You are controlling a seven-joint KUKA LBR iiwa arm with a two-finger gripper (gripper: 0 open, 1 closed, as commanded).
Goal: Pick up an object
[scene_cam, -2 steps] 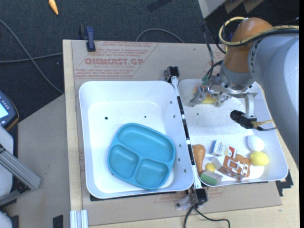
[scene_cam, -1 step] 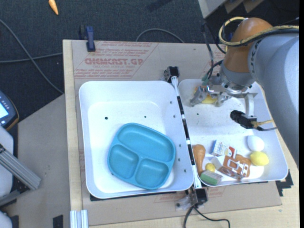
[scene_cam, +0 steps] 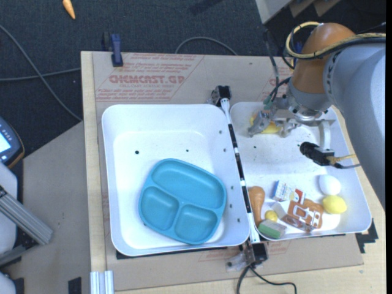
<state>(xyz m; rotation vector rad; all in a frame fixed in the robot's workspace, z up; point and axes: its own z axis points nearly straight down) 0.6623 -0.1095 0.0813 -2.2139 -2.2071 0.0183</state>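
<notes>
So the likeliest pick here is a yellow item (scene_cam: 256, 128), found in the upper left corner of the right bin (scene_cam: 278, 159), close to the divider between the two bins. It's mostly hidden, so what it actually is can't be made out. The gripper (scene_cam: 272, 126) is lowered right onto that spot, coming in from the upper right of the frame. Whether it's wide, narrow or clamped on the yellow item honestly can't be told from this angle, and contact can't be confirmed either.

The rest of the right bin's stuff is bunched along its lower edge, well apart from the gripper. A carrot (scene_cam: 256, 196) is seen by the divider, with a small yellow piece (scene_cam: 271, 215) and a green piece (scene_cam: 272, 228) just below it. A small blue-and-white packet (scene_cam: 282, 190) is placed next to an orange-and-white box (scene_cam: 304, 210). Further right, a white egg (scene_cam: 329, 184) is seen just above a lemon (scene_cam: 334, 204).

In the left bin (scene_cam: 159, 133) a blue divided plate (scene_cam: 182, 199) is laid flat in the lower half. Both bins are set on a bench (scene_cam: 153, 78) covered with red-printed cardboard, and a blue clamp (scene_cam: 114, 49) is fixed at its upper left corner.
</notes>
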